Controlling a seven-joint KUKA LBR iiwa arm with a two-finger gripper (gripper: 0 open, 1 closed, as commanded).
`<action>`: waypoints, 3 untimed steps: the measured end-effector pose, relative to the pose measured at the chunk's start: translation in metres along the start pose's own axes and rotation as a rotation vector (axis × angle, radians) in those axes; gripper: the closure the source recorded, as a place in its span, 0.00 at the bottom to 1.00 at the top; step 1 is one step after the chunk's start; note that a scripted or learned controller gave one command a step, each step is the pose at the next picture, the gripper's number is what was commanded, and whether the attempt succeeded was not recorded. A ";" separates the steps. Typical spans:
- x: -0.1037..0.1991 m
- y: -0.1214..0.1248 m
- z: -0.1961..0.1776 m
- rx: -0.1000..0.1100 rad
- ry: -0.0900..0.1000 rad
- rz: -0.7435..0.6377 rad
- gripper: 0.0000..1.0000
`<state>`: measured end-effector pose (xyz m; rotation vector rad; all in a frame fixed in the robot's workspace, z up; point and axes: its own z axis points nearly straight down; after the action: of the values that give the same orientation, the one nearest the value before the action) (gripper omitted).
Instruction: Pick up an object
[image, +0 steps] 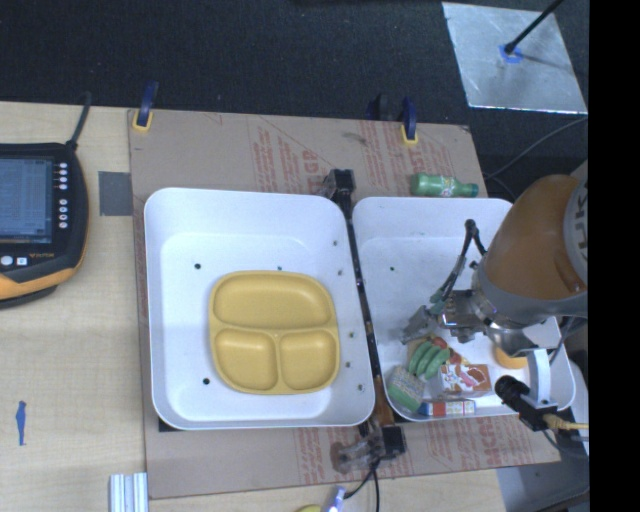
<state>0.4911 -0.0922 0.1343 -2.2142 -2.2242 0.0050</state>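
Observation:
My gripper (428, 322) reaches in from the right and hangs low over the right bin (400, 250), just above a heap of small objects. The heap holds a green ridged item (430, 358), a red and white packet (466, 376), a pale green piece (405, 388) and a thin marker-like stick (448, 408). An orange-yellow piece (510, 350) shows beside the arm. The gripper's metal fingers (418, 323) point left and down toward the green item. Whether anything sits between them is hidden.
The left bin (180, 230) holds a yellow divided tray (273, 330). A green bottle (443, 185) lies on the cardboard behind the right bin. A teach pendant (35, 220) rests on the bench at the far left. Clamps hold the cardboard's back edge.

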 end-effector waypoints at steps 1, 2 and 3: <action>-0.014 0.006 0.043 0.000 0.001 0.000 0.00; -0.028 0.009 0.043 -0.003 -0.001 -0.001 0.00; -0.028 0.010 0.032 -0.004 -0.002 -0.004 1.00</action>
<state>0.5011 -0.1206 0.1022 -2.2132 -2.2316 0.0027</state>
